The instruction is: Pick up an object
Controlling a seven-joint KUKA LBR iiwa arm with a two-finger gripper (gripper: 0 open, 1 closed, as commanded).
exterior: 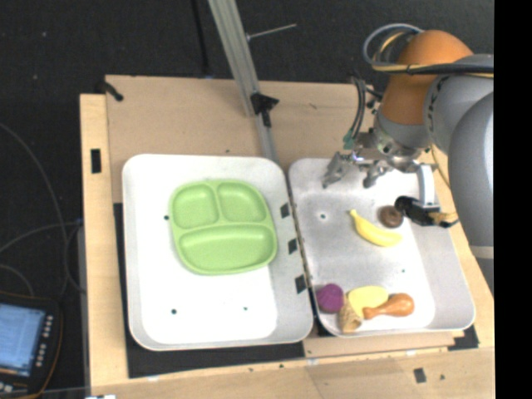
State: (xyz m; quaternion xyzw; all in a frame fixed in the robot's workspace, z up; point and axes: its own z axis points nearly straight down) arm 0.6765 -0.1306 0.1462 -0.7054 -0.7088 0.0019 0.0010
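A green divided plate (223,227) is seen in the left bin (150,306); in the right bin (440,302) a banana (374,229) lies mid-bin, with other toy foods (366,300) at its near edge. Nothing is yet gripped, so the approach step is judged in hand. The gripper (356,171) is poised over the bin's far edge with jaws apart and empty; a descent onto the banana would be called for.

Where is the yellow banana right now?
The banana lies in the right-hand bin, near its middle, just left of a small brown ball and below the gripper.
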